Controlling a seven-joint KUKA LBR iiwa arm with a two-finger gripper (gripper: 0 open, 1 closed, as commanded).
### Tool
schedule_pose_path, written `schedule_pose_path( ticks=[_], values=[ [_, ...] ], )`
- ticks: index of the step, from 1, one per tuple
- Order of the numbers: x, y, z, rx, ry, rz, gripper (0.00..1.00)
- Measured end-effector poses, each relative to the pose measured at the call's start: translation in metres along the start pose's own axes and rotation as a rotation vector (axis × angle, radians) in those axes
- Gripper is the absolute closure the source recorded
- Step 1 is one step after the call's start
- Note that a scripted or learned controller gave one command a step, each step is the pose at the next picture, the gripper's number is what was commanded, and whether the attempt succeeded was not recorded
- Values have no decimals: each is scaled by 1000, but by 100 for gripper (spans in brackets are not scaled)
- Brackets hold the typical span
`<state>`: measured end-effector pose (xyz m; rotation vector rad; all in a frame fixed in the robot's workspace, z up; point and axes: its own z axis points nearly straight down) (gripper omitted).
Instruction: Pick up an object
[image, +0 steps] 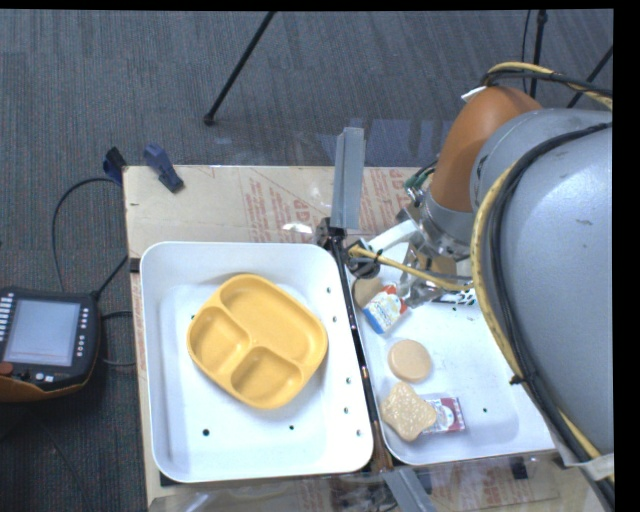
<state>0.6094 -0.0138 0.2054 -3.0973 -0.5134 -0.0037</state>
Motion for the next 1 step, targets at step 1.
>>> schedule_pose_path(
  ticks=[1],
  values=[
    [31, -12, 23, 2, -11, -50, 100]
  ],
)
